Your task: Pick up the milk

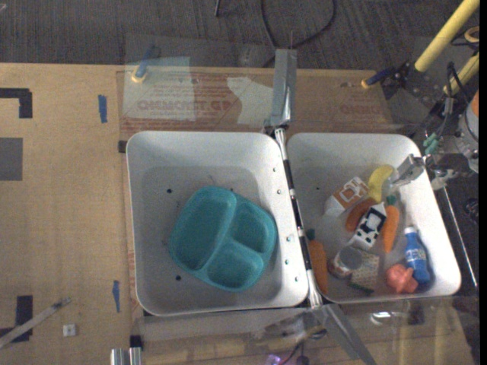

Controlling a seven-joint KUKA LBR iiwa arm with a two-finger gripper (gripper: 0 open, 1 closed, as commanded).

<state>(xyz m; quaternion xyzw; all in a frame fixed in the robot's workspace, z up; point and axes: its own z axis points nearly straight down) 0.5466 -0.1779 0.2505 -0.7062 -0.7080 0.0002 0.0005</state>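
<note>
My bench (68, 204) carries two white bins side by side: left bin (152, 152), right bin (319, 152), touching.

**What the overhead view left unclear**

The arm (466, 139) was cut off by the right edge, so little beyond its wrist showed. The gripper (411, 169) sat small and dim over the right bin (449, 234), and its finger spacing could not be made out. The milk (370, 227), a black-and-white carton, lay partly across an orange sausage-like item (358, 214) and hid its middle. A grey tin (348, 260) and a patterned block (367, 271) overlapped, their edges blurred together. Print on the small carton (351, 192) was too small to read. The yellow pole (453, 25) ran off the top right corner.
</note>
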